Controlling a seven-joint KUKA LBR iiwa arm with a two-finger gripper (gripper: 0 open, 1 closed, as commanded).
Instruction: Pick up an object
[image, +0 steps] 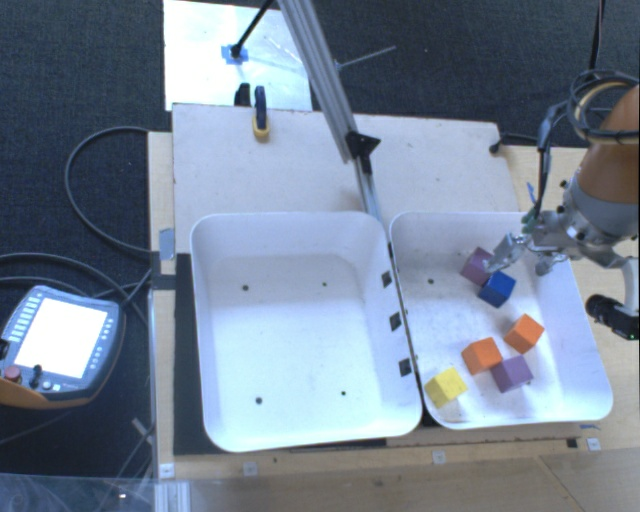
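Yellow cube (446, 386) lies far from end effector (512, 250), whose grip state is unclear.

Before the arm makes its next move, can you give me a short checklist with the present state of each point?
1. Gripper is over the right bin: ok.
2. Gripper close to purple cube and blue cube: ok.
3. A cube between the fingers: cannot tell.
4. Target apart from its neighbour: not ok, purple and blue touch.
5. Other cubes away from the gripper: ok.
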